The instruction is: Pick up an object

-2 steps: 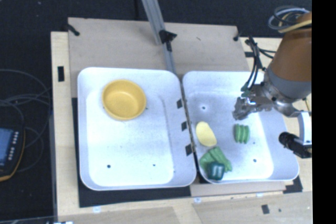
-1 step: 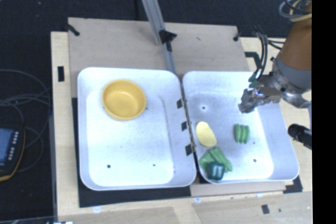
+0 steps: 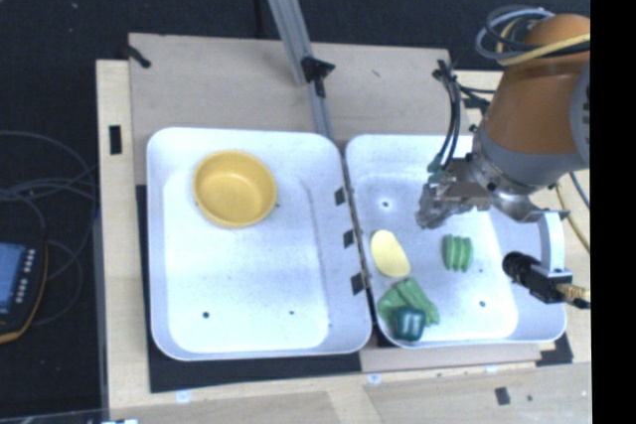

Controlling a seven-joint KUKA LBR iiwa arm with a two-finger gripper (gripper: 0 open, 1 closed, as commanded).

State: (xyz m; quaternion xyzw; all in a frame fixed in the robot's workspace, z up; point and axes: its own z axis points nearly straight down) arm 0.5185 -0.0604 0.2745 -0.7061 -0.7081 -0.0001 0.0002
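The arm (image 3: pixel 537 104) comes in over the right bin (image 3: pixel 397 159), and its bulky wrist hides that bin's upper right corner and part of its right edge. The claw (image 3: pixel 437 209) hangs above the bin's middle, dark against the white floor; whether it is spread or pressed together cannot be told, and nothing can be made out in it.

Three things lie in the right bin. A pale yellow lemon (image 3: pixel 390 254) sits close to the left wall. A small green pepper (image 3: pixel 456 252) lies just below and right of the claw, apart from it. A larger green piece with a dark blue-green part (image 3: pixel 407 307) rests at the lower left corner, its shape hard to read.

The left bin (image 3: pixel 248 303) holds a yellow bowl (image 3: pixel 236 189) near its upper left corner; the remaining floor is open. A grey metal rail (image 3: pixel 283 0) slants down to the divide between the bins.
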